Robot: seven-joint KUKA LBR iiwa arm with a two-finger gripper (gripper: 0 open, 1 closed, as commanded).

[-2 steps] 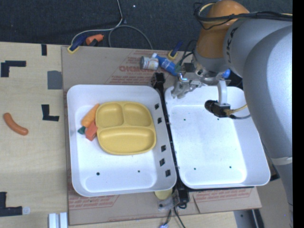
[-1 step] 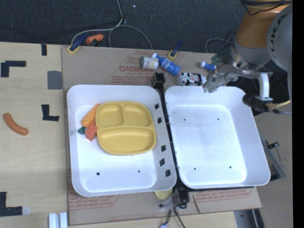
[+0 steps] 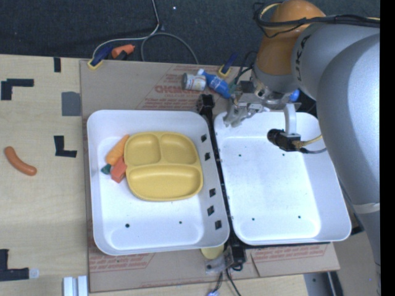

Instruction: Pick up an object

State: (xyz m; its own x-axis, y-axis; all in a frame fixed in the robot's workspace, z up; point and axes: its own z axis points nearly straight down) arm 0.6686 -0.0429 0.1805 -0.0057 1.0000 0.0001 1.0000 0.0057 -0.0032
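A yellow divided plate (image 3: 163, 166) lies in the left white bin (image 3: 148, 230). Tucked against the plate's left edge are an orange carrot-shaped toy (image 3: 115, 151) and a small red and green piece (image 3: 116, 172). My gripper (image 3: 242, 112) hangs over the far left corner of the right white bin (image 3: 281, 190), close to the divider between the bins. I see nothing held in it. The grey arm with its orange band (image 3: 281, 42) reaches in from the upper right.
An orange sausage toy (image 3: 20, 161) lies on the bench far left, outside the bins. A white and blue bottle (image 3: 207, 81) lies behind the bins. Black clips (image 3: 213, 193) line the divider. A cable connector (image 3: 284, 139) sticks out over the right bin's far edge.
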